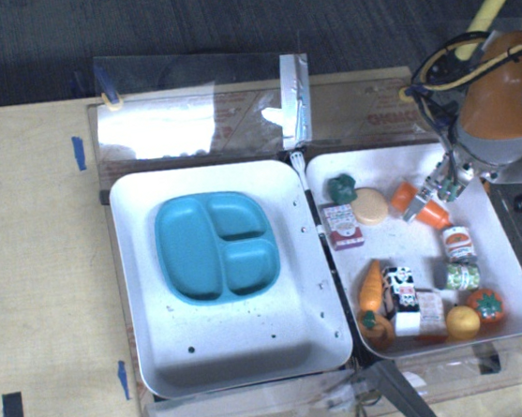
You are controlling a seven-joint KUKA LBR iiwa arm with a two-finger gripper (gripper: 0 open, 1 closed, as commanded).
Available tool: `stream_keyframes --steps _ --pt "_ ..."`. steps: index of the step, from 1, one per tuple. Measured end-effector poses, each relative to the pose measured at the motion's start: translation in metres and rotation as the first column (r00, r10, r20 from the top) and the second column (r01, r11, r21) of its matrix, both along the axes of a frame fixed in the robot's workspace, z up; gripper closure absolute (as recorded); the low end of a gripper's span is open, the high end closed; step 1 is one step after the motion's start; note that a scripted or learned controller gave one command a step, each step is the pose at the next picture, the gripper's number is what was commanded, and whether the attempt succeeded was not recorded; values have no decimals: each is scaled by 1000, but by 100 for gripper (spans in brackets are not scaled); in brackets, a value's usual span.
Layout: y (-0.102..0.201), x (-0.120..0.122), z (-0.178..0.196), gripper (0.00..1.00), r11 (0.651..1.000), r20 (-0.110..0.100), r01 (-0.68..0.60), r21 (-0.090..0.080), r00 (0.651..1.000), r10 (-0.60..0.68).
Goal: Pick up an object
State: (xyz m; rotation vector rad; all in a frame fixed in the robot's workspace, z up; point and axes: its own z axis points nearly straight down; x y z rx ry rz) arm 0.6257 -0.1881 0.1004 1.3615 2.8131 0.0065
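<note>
Orange toy piece (417, 204) sits in your right bin (518, 261), upper area, end effector (440, 188) directly over it and touching; can't tell whether it grips; blue tray (217, 246) left of that bin

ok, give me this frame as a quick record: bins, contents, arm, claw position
left bin: holds a blue divided tray
right bin: toy food, loosely piled
items, upper part: green piece, round beige piece, red-and-white packet, orange piece
items, lower part: carrot, black-and-white carton, small can, yellow fruit, tomato
arm: enters from the right, over the right bin's upper right corner
claw: low, beside the orange piece
grasp: cannot tell from this view
</note>
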Motion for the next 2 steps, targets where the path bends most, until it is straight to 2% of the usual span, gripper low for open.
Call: stream_keyframes --steps 1,2 --pt "68 5 -11 100 961 -10 277 5 961 -277" --pt "163 4 123 100 945 -2 327 12 945 -327"
